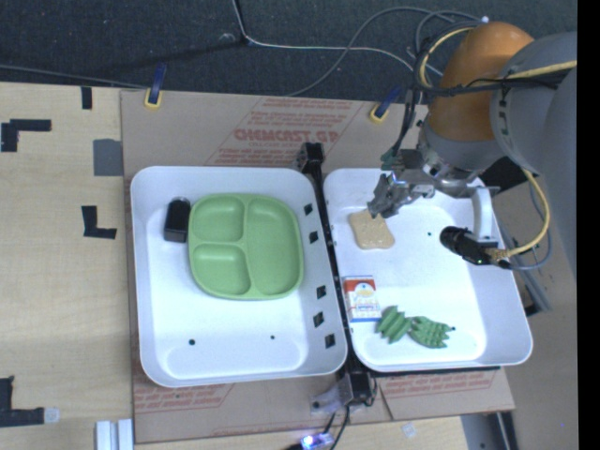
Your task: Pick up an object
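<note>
In the right bin (487,298) a tan, toast-like piece (373,232) lies near the back left. My gripper (385,202) hangs just above its far edge, fingers pointing down at it. A small red and white packet (361,298) lies at the bin's left wall. Green pea pods (413,328) lie near the front. In the left bin (159,298) sits a green divided plate (247,246) with a small black block (176,219) to its left.
The grey arm with its orange band (478,68) enters from the upper right, and cables loop around it. A black fitting (466,244) juts over the right bin's middle. A black divider strip (323,251) runs between the bins.
</note>
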`<state>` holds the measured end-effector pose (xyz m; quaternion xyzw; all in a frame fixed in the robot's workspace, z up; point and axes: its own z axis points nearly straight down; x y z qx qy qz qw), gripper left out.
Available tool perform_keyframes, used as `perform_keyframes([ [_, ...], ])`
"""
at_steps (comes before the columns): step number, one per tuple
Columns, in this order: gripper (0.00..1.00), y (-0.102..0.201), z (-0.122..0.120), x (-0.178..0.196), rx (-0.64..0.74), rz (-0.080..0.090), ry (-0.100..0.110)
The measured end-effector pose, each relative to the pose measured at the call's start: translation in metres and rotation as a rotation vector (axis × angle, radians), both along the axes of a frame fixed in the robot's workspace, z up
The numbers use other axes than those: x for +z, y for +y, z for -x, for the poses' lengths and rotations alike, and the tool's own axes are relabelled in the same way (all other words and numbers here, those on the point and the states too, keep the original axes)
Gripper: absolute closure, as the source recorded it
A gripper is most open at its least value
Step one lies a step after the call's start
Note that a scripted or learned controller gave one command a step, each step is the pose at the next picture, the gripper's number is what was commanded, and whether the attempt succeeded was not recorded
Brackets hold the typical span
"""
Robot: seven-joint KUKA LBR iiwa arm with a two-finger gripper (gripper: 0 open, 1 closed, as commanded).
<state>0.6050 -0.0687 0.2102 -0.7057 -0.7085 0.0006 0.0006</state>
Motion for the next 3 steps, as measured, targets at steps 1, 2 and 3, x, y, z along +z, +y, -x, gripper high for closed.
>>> perform_keyframes([
  [1,1.00,0.043,0.013,-0.001,0.001,-0.001,0.001],
  [2,1.00,0.095,0.024,0.013,0.003,-0.001,0.000],
  [3,1.00,0.142,0.029,0.004,0.002,-0.001,0.002],
])
